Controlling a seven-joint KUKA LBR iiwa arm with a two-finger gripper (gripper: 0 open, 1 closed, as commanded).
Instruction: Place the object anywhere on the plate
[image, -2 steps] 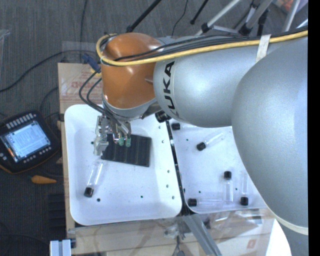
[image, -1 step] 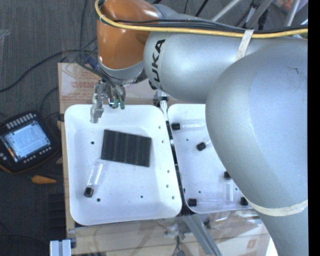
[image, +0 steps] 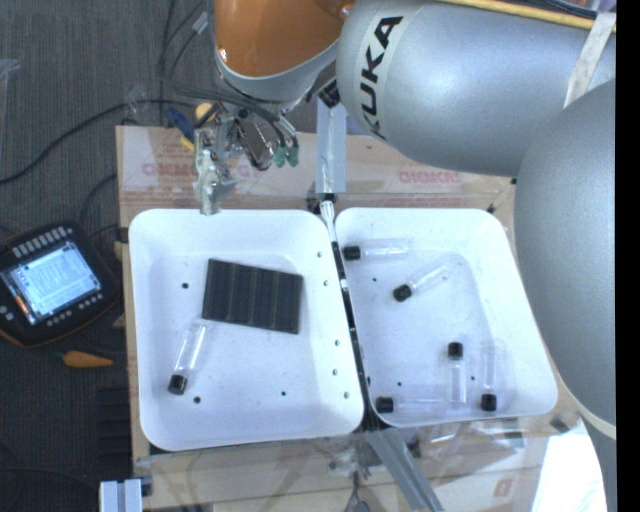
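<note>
Arm: the grey KUKA arm (image: 450, 80) filled the top right, its orange band (image: 265, 35) at top centre.
Claw: the gripper (image: 210, 195) hung over the far rim of the left bin (image: 150, 300), near its far-left corner; whether it was open or shut I could not tell, and nothing was seen in it.
Plate: a dark ribbed plate (image: 252, 296) lay flat in the middle of the left bin.
Object: a clear vial with a black cap (image: 186, 358) lay tilted on the bin floor, just near-left of the plate, apart from it, cap toward the near side. It sat well apart from the claw, toward the near side.
Right bin: the right bin (image: 510, 270) held several more capped vials (image: 420, 280), scattered far and near.
Off bench: a handheld pendant (image: 50, 285) with a lit screen lay on the floor at left.
</note>
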